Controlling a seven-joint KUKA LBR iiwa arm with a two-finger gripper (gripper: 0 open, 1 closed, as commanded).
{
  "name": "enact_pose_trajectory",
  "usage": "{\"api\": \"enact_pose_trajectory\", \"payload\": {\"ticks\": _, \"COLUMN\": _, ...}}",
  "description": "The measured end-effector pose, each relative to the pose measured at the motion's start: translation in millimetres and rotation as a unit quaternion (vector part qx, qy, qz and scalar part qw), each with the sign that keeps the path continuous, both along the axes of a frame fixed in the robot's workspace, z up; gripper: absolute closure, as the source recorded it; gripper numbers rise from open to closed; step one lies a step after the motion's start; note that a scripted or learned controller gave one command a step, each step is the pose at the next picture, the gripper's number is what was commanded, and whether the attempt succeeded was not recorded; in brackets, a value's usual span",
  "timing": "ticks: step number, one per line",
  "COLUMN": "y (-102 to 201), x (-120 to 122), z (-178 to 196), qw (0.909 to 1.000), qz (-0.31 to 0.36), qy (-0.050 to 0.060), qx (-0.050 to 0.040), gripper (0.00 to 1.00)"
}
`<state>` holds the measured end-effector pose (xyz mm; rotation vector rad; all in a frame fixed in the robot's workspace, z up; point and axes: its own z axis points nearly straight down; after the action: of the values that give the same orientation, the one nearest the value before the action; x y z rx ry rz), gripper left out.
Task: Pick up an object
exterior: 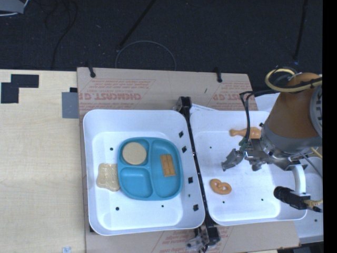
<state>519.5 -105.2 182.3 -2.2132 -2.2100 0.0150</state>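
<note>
Surface: pale wood, bearing cardboard sheet and two shallow white bins side by side

Left bin: blue divided tray at centre; round tan disc in tray's upper-left compartment; small orange-brown rectangular piece in right compartment, long axis running near to far; pale beige item on bin floor, touching tray's left rim

Right bin: orange pretzel-shaped piece on bin floor toward near-left; orange carrot-like stick toward far side, long axis left to right, partly masked by cable and arm

Arm: entering from right, orange band above wrist, over right bin

End effector: low over right bin floor, pointing left; finger state impossible to tell at this resolution; nothing seen between fingers

Key relation: pretzel-shaped piece lying near, below and slightly left of end effector in camera view, apart, not touching; long axis roughly left to right with slight tilt. Carrot-like stick near on opposite, far side. Left-bin items well apart, across bin divider

Judgement: pretzel-shaped piece likeliest candidate for pick; short shift toward near edge of bin and descent probably required; flat, low profile may make finger purchase uncertain. Pick not yet made
</note>
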Motion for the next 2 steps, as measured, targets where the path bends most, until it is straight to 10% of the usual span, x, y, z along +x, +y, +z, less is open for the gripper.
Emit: {"api": "enact_pose_trajectory", "payload": {"ticks": 2, "y": -5, "x": 0, "z": -40, "qw": 1.0000, "qz": 0.001, "qy": -0.004, "qx": -0.0006, "gripper": 0.00}}
